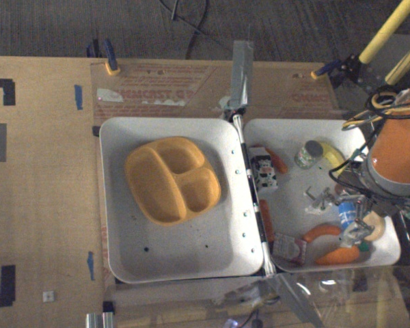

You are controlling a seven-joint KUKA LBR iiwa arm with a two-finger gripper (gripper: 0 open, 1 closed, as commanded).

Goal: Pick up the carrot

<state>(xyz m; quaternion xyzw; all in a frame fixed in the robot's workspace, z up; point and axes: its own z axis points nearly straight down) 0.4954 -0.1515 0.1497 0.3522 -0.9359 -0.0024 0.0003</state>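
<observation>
Camera view: claw (357, 232), grip unclear, over carrot (338, 256) by right bin's (389, 255) crowded near edge.

— What are we seeing in the left bin (123, 251)?
— We're seeing a yellow tray (172, 180) lying there, three compartments up.
— And the right bin (287, 132)?
— A jar (307, 154) is lying near its far wall, a carton (263, 171) is resting beside the divider.

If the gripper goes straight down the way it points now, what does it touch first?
Probably the carrot: the gripper points down into the right bin, just above the carrot's right end. The orange sausage-like piece lies close beside; depth is unclear from above.
</observation>
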